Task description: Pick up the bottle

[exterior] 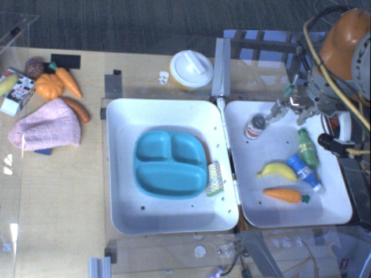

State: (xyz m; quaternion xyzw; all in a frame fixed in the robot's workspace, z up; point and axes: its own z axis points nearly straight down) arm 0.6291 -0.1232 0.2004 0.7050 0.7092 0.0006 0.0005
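Observation:
Two bottles lie in the right bin (330, 213). A green bottle (307, 147) lies near the bin's right wall, and a blue bottle (304, 171) with a white cap lies just below it. My gripper (291, 114) hangs over the upper part of the right bin, above and a little left of the green bottle. Its fingers (275, 113) stand apart, open, with nothing between them. The left finger reaches toward a small silver-topped can (254, 126).
A banana (278, 171) and a carrot (284, 195) lie in the right bin beside the blue bottle. The left bin (122, 201) holds a blue divided plate (171, 164) and a small patterned sponge (215, 178). Toy vegetables, a pink cloth (46, 126) and a white bowl (191, 68) sit outside the bins.

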